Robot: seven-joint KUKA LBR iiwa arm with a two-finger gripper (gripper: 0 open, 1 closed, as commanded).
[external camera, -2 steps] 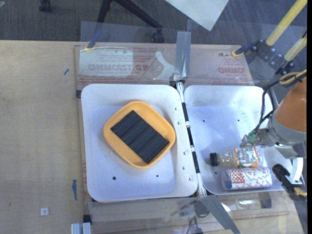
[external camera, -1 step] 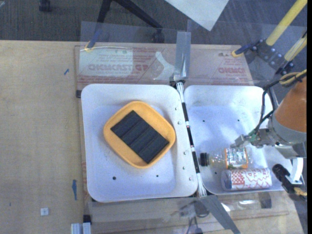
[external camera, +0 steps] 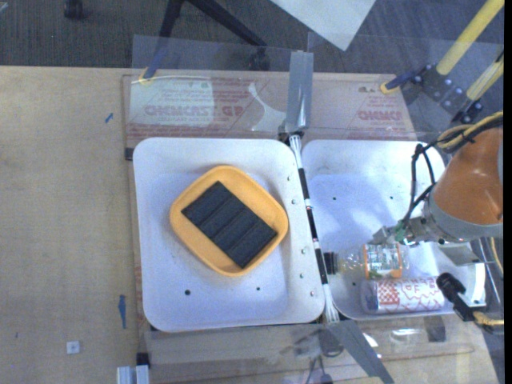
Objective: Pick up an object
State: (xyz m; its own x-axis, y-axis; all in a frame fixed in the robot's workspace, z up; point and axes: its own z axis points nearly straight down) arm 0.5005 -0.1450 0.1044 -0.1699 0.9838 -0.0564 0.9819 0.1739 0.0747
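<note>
Bottles are what the arm could pick up here, and they lie in the right bin [external camera: 352,174], in its near corner. Going big to small: the surface [external camera: 56,214] holds two white bins side by side. The left bin [external camera: 160,294] has a yellow tray [external camera: 188,230] with a dark pad [external camera: 230,224] on it. The red and white can [external camera: 404,294] lies on its side, long way left to right. The clear bottle [external camera: 368,261] lies just above it, also left to right, cap toward the left bin. The claw [external camera: 398,234] hangs just above and right of the clear bottle. I cannot tell its state.
</note>
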